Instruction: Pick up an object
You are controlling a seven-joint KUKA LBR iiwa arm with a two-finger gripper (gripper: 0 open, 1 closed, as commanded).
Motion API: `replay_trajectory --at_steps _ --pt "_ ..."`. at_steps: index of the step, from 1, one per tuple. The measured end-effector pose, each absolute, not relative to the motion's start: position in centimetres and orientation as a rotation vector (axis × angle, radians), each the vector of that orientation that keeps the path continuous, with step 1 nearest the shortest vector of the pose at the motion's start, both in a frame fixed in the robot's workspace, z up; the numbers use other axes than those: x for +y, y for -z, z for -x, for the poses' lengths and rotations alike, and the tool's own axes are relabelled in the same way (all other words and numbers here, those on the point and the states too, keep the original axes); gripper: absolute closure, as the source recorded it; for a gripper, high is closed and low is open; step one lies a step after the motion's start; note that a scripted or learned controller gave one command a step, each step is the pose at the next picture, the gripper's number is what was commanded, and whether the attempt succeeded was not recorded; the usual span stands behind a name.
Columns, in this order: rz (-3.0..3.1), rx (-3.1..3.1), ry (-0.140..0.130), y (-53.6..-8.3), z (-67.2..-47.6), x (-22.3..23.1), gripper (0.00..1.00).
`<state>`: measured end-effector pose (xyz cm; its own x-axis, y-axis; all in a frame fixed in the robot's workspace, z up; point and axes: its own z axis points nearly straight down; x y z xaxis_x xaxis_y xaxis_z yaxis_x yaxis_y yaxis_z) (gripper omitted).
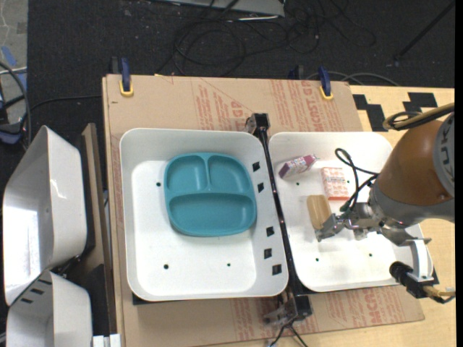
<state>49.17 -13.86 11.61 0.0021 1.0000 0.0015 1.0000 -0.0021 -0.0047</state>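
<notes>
The right bin [340,275] holds three small objects. A tan block [316,208] lies near its middle. Toward the back lie a purple and white packet [297,166] and a pink and white packet [333,182]. My gripper [330,228] is low in this bin, right at the tan block's near right corner, on the arm that reaches in from the right. I see nothing lifted off the bin floor. A black cable [352,166] loops from the wrist over the pink packet.
A teal divided plate [210,194] lies in the left bin [132,201]. Black clips line the divider [273,215] between the bins. The arm's orange band [419,161] hangs over the right bin's right edge. White tubs [40,201] stand left of the bench.
</notes>
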Motion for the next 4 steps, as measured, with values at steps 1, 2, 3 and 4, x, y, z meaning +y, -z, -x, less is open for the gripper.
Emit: replay_trajectory --at_steps 1,2,3,4 --pt "2.221 -2.217 -0.003 -9.1 -49.1 -13.8 0.00" --pt "2.226 -2.216 0.000 -10.2 -49.2 -13.8 1.00" --pt "2.222 -2.229 0.005 -16.4 -49.5 -13.4 1.00" --pt "2.223 -2.230 0.004 -22.1 -50.3 -14.3 1.00"
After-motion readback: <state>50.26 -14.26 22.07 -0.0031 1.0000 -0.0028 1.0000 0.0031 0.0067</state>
